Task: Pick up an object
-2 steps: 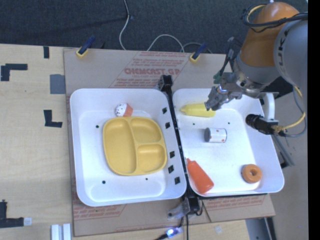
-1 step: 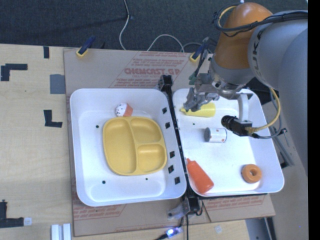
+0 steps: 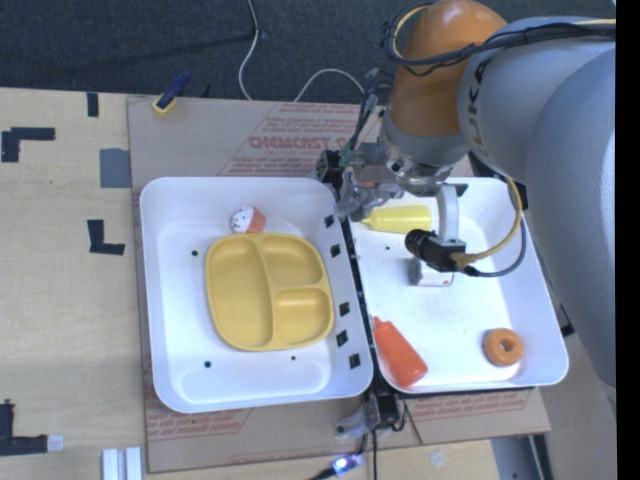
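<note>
Grey with an orange band, my arm [image 3: 540,118] reaches in from the right and bends down over the back of the right bin [image 3: 470,318]. My gripper [image 3: 358,190] sits low at that bin's back left corner, right by the wall it shares with the left bin [image 3: 170,228]. From this angle the wrist hides the tip, so I cannot tell whether the gripper is wide or narrow, or whether it has anything.

The nearest thing is the yellow bottle [image 3: 400,218]. It lies on its side just beside the gripper, in the back of the right bin, with its tapered end pointing towards the shared wall. It is plain and smooth, and I see no label on it.

An orange tapered piece [image 3: 400,356] lies at the front left of the same bin, and a brown doughnut [image 3: 502,347] lies at the front right. In the left bin a yellow divided tray [image 3: 268,290] lies flat, with a small white and orange toy [image 3: 246,219] at its back edge.

The cardboard sheet [image 3: 290,138] under the bins bears red print. One word looks like "CHEMCAST"; the rest is too small to read.
</note>
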Controlling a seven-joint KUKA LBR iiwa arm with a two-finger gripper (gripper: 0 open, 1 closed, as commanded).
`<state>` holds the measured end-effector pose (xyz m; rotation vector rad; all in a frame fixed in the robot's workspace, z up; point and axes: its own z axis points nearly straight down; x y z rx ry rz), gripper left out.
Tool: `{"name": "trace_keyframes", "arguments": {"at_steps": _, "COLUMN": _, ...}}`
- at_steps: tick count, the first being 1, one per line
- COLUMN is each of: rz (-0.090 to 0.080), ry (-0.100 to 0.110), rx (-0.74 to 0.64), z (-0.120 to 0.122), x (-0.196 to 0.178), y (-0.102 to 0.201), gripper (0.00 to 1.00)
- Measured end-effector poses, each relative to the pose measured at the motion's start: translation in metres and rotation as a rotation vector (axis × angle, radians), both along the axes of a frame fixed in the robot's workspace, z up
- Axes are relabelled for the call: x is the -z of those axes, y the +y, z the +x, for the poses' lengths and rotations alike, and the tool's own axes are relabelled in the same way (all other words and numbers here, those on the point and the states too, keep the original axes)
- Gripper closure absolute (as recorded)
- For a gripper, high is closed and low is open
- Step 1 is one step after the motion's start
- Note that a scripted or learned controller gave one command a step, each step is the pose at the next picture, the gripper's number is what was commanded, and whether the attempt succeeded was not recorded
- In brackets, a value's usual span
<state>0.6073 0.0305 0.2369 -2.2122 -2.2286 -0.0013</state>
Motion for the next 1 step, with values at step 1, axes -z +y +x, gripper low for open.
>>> {"name": "trace_keyframes", "arguments": {"at_steps": 1, "rz": -0.001, "ry": 0.003, "rx": 0.001, "z": -0.0151, "x": 0.0118, "y": 0.0486, "gripper": 1.00}}
